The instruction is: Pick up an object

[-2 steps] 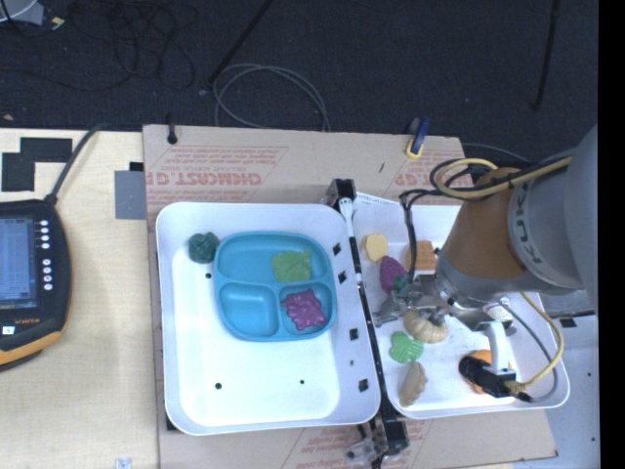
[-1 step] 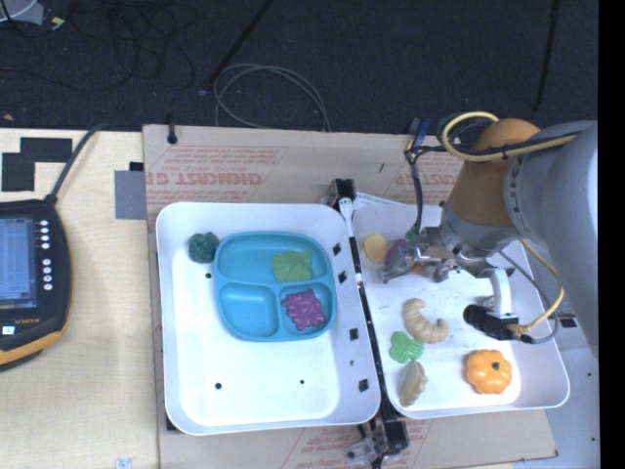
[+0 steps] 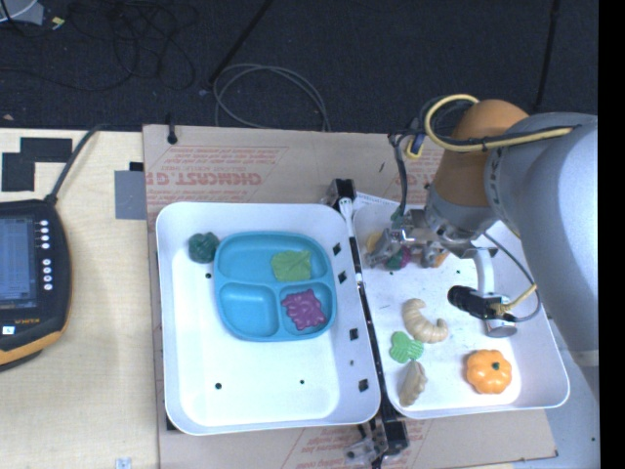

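Note:
My gripper (image 3: 412,250) hangs low over the back left part of the right bin (image 3: 532,355), close to the divider between the bins. Something small with green and dark colours (image 3: 391,260) lies just under its left side; I cannot tell whether it is gripped. In front of the gripper lie a pale croissant-shaped piece (image 3: 424,321), a small green piece (image 3: 402,347), a beige piece (image 3: 412,383) and an orange pumpkin (image 3: 487,371).
The left bin (image 3: 195,379) holds a blue divided plate (image 3: 249,311) with a light green leaf (image 3: 291,264) and purple grapes (image 3: 305,308) in two compartments. A dark green lump (image 3: 202,247) sits at that bin's back left. A tablet-like pendant (image 3: 24,272) lies far left.

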